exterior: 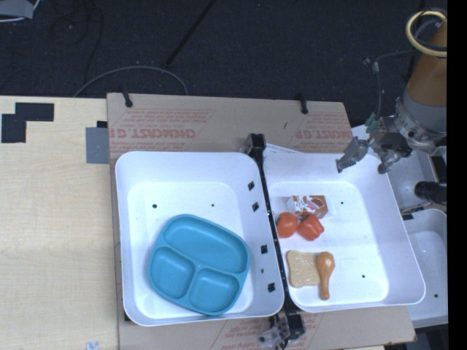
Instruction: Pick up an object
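1. the gripper (368, 159) is seen at upper right, above the right bin's (408, 283) far edge, fingers spread, nothing held.
2. the toy foods (306, 226) lie lower centre-right, untouched; picking is judged not yet begun.

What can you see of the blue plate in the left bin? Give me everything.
The blue plate is a rounded-rectangle tray, plastic by the look, matte light blue, split by raised ridges into three compartments: one wide one along the far side, two smaller ones nearer the camera. It lies flat and right side up on the floor of the left bin, turned somewhat askew to the bin walls, toward the bin's near right part. Its near edge sits close to the bin's front wall. All three compartments hold nothing.
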